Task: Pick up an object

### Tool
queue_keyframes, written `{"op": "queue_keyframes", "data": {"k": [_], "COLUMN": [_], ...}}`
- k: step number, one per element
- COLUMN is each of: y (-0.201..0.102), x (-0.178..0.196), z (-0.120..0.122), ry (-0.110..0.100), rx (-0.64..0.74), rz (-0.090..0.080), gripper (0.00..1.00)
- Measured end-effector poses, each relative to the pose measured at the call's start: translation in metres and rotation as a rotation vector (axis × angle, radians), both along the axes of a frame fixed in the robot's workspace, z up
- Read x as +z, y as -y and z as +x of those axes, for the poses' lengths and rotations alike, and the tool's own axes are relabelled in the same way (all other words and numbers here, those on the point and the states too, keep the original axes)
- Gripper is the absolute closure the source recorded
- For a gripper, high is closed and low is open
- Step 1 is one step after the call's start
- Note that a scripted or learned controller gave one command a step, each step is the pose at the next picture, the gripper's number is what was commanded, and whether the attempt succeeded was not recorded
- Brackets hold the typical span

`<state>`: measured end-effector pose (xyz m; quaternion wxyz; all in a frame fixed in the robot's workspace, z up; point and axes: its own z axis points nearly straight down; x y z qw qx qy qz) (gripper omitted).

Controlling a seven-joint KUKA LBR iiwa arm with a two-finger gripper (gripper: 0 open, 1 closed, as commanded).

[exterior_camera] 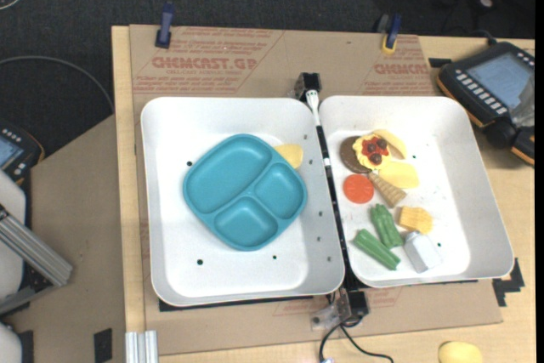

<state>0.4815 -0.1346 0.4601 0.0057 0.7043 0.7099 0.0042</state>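
Two white bins sit side by side on the table (127, 183). The left bin (161, 251) holds a blue tray (245, 191) beside a yellow piece (290, 154). The right bin (463, 183) holds toy food at frame centre-right: red disc (359, 189), green beans (380, 238), cone (389, 190), grey block (420, 252). Tool state: cannot tell.

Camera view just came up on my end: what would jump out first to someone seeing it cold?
The big teal divided plate in the left bin grabs the eye first, with a pale yellow piece peeking out at its upper right edge. Next comes the cluster of toy food in the right bin: an orange disc, two green pieces, a yellow wedge and a grey block.
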Motion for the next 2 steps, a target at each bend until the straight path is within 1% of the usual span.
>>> {"op": "queue_keyframes", "data": {"k": [1, 2], "y": [-0.0423, -0.0399], "x": [0.0808, 0.0865], "z": [-0.0016, -0.0013], "ry": [-0.001, -0.007], "rx": [-0.002, -0.007], "rz": [0.001, 0.000], "gripper": [1.00, 1.00]}}
